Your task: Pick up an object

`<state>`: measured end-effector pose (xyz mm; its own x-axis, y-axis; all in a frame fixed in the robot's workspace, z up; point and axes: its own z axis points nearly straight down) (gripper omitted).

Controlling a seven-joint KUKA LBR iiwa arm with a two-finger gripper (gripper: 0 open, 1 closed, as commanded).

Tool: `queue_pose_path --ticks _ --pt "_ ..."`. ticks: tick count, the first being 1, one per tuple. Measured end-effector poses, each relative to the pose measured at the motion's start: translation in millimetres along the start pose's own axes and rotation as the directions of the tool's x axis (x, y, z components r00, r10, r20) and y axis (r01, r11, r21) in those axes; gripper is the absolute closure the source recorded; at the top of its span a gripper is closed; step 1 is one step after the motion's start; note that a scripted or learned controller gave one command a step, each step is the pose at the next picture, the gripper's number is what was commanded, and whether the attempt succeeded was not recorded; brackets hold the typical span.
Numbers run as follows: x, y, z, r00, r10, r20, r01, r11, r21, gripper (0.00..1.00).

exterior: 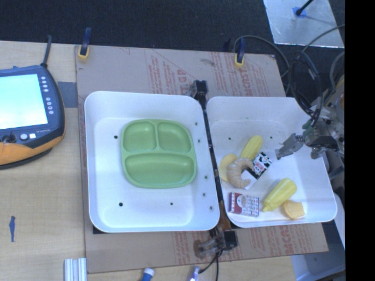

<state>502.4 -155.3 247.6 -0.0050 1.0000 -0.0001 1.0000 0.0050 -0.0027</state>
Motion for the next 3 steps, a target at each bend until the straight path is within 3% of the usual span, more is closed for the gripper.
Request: queue_pose_path --ticks 1,2,3 --pt "54 30 137 1.0 -0.002 0.007 0.002 1.0 -0.019 0.0" --pt "51 31 126 1.0 -0.004 0.011 0.004 1.0 -0.022 1.0" --pt "51 31 126 1.0 -0.004 0.011 0.004 1.0 -0.02 0.0"
